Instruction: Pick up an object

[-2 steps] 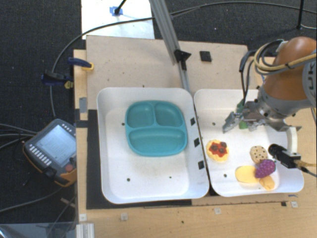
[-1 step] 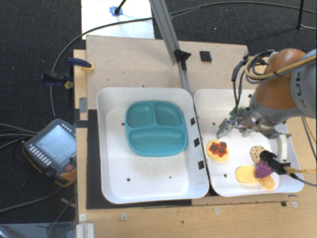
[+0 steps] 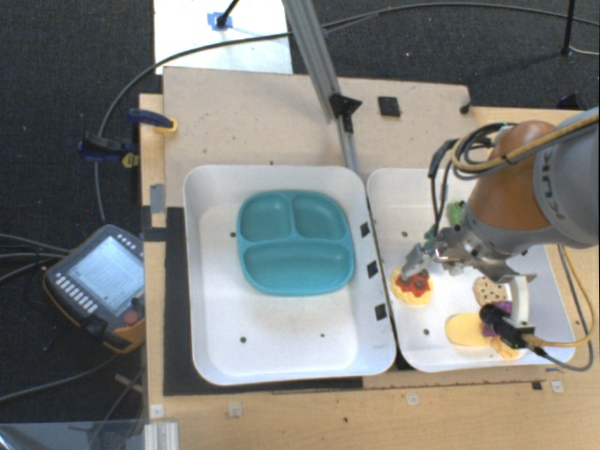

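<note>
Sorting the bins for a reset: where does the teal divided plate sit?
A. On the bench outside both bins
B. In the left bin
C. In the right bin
B. The teal divided plate lies inside the left bin, while the gripper is over the right bin.

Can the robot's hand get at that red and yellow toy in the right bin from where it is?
Probably yes. The hand hangs right over the red and yellow toy in the right bin, and nothing lies on top of it. The pale yellow piece sits apart.
</note>
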Motion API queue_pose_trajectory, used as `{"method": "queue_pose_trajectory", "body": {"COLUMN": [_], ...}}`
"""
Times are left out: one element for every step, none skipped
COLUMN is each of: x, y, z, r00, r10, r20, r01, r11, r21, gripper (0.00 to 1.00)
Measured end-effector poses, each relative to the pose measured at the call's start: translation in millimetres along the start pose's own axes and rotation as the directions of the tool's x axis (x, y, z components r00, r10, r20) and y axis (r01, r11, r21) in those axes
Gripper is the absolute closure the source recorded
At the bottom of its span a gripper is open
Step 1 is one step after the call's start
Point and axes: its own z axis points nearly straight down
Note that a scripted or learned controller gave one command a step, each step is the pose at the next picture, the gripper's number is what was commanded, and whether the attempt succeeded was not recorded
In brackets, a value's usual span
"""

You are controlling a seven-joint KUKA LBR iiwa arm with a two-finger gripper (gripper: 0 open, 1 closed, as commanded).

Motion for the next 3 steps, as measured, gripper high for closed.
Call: {"method": "queue_pose_trajectory", "body": {"x": [0, 0, 0], "y": [2, 5, 6], "z": [-13, -78, -132], "r00": [1.0, 1.0, 1.0], "r10": [-0.001, -0.004, -0.004], "r20": [0.0, 0.002, 0.001], "r01": [0.001, 0.004, 0.004], "r11": [1.0, 1.0, 1.0], "r21": [-0.006, -0.011, -0.01], "gripper": [1.0, 1.0, 1.0]}}
